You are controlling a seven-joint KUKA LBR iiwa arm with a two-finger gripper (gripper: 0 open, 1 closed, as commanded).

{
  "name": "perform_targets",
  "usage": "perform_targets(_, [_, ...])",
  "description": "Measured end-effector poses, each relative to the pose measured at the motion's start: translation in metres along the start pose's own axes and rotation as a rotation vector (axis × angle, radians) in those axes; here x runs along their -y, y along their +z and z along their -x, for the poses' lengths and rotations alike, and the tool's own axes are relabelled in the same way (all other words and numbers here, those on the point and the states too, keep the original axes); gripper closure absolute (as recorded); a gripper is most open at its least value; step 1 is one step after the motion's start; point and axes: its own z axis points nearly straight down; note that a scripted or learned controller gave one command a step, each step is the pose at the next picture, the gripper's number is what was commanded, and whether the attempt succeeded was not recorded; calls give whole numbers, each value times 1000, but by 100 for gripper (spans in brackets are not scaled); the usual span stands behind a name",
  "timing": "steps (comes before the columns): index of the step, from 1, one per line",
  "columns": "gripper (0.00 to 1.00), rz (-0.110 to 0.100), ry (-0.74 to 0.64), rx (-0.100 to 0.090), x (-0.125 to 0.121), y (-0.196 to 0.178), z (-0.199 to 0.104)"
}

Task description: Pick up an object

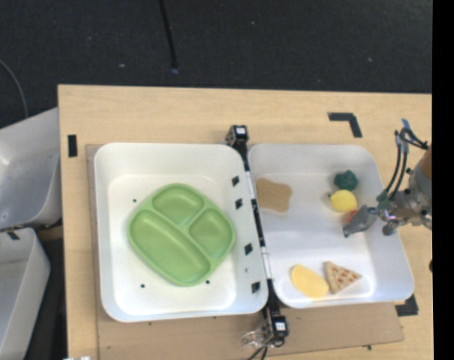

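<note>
The right bin [309,160] holds several small objects. A yellow ball-like piece [344,200] lies beside a dark green piece [346,178] at the upper right. A flat tan piece [273,195] rests near the left wall. At the front lie a yellow oval [308,281] and a pizza-slice toy [341,277]. My gripper [373,224] hovers at the bin's right side, just below and right of the yellow piece. Its grey fingers [356,223] are spread open with nothing between them. A small red spot shows by the left finger; what it is cannot be made out.
The left bin [110,291] carries a green divided plate [181,233]. A black hinge strip [251,216] runs between the two bins. Cables [401,163] hang by the wrist at the right. A white box [20,171] stands off the bench's left side.
</note>
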Motion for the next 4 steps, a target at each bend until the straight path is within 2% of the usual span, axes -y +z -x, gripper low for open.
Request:
perform_targets(2, [0,-4,2,-2,1,119,6])
perform_targets(3, [100,-2,6,-1,-1,108,8])
perform_targets(4, [100,4,7,2,0,64,18])
